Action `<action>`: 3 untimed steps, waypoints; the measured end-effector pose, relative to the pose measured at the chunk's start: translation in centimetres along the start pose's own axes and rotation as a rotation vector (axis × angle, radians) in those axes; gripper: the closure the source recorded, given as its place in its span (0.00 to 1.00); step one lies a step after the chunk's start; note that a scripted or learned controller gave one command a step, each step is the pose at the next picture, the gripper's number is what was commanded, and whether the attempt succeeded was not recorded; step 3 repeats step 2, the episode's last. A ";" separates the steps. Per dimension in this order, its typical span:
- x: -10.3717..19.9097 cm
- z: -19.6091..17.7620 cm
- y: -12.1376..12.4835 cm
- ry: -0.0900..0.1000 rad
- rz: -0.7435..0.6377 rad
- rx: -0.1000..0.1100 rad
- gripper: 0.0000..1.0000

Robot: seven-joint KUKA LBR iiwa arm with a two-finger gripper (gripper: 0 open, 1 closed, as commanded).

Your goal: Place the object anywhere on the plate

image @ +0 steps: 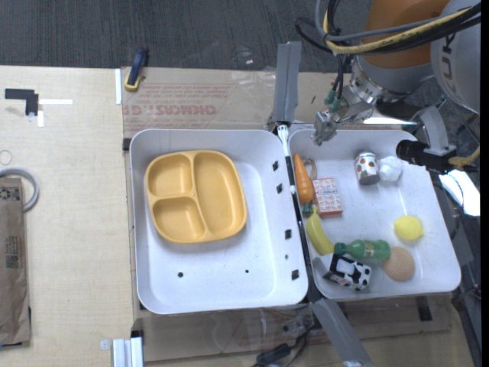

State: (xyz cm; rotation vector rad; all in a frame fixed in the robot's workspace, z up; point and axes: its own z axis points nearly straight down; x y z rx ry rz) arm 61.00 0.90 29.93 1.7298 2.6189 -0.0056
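Yellow plastic, the three-part plate (196, 196) lies bare in the left bin (214, 281); nothing sits on it, so we judge the task not yet begun in any way that counts; picking, carrying and setting down are all left. We see the pincer (327, 125) at the far rim of the right bin (428, 281), above the clutter, with nothing between its fingers; whether they stand wide or narrow we cannot tell. Which object is meant is unsettled; all the candidates lie in the right bin. We count one carrot (303, 180), one banana (318, 234), one small box (328, 197), one green bottle (365, 249), one yellow ball (408, 228), one tan round (399, 264), one cow toy (350, 272), one spotted cup (367, 167).
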 end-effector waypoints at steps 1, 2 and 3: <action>2.1 10.6 -1.2 0.004 -0.345 -0.001 1.00; 2.1 10.6 -1.2 0.004 -0.345 -0.001 0.00; 2.1 10.6 -1.2 0.004 -0.345 -0.001 0.00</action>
